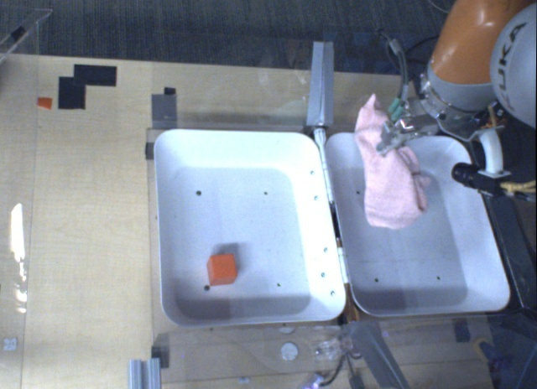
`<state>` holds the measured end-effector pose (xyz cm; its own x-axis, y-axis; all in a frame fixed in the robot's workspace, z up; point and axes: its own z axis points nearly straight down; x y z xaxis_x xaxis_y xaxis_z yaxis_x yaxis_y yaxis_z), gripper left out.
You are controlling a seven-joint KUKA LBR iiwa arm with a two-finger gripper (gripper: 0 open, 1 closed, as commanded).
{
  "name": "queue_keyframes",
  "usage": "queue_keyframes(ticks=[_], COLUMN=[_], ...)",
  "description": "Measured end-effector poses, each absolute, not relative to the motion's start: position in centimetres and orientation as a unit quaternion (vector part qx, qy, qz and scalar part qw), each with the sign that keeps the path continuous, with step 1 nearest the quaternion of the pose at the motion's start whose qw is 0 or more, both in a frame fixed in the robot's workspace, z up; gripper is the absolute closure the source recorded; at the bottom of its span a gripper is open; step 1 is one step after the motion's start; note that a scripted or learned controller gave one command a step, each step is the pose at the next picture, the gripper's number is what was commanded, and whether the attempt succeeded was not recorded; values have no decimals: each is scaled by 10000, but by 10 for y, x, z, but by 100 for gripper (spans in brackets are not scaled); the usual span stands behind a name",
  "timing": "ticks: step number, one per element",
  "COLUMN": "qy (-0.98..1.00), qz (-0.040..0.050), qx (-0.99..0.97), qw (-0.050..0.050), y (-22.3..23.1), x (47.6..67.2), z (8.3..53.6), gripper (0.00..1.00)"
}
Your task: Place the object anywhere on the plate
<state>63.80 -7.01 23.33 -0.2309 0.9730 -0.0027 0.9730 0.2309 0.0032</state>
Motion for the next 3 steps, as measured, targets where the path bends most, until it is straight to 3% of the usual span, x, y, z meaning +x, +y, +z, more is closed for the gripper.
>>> queue_keyframes(ticks=[1, 3], qy=[7862, 9656], qz=[1, 17], qx=[6180, 2601], qw=[12, 30], y=[-68, 27], x=[639, 635], z=[225, 237], gripper=[100, 100])
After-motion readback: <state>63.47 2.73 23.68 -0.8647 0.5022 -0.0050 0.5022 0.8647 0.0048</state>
